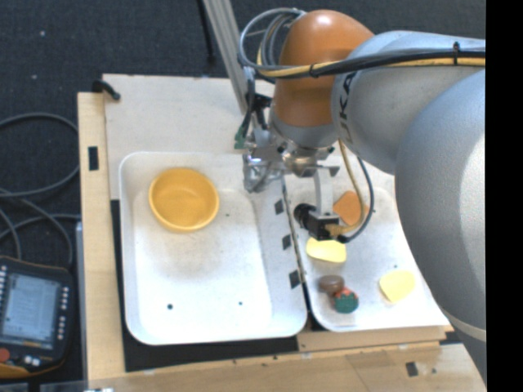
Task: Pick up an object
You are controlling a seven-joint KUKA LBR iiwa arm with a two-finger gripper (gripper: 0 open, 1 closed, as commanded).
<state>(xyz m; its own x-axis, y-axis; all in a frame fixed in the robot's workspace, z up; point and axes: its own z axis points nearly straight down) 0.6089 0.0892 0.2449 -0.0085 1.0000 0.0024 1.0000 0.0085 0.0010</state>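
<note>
bench (163, 113), 2 white bins (147, 300) on it

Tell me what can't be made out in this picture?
- Gripper: too small and cluttered in the camera view to tell open from shut.
- Right bin: its far part is covered by the arm.
- Orange piece: partly behind a black cable.
- Small brown and green things: too small to identify.

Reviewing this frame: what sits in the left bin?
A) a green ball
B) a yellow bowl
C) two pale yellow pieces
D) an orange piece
B: the yellow bowl lies in the left bin, near its upper left corner; the smaller items lie in the right bin.
</note>
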